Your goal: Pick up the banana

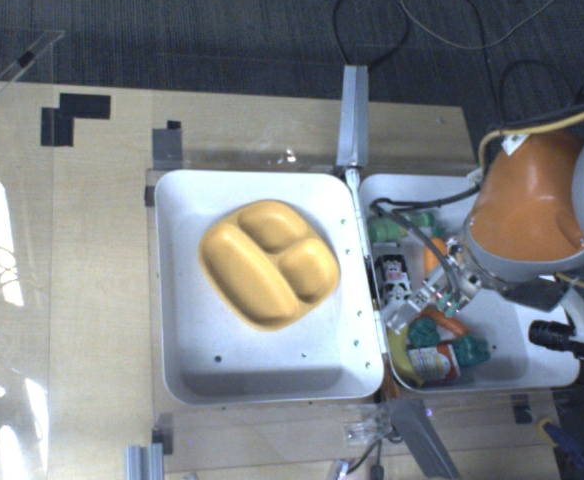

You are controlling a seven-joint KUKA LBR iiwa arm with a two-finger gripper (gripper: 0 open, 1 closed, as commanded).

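I take the yellow piece in the lower left corner of the right bin (532,368) for the banana (398,351), partly under clutter (440,360); probably light, smooth, slippery, so pinch across its middle; the gripper (440,296) hangs over that bin's left part, spread or closed I cannot tell.

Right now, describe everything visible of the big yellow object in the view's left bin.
The yellow object is a smooth, matte, rounded lump, seemingly plastic or foam, with grooves dividing it into three lobes. It lies flat near the middle of the white bin, touching only its floor, clear of the walls.
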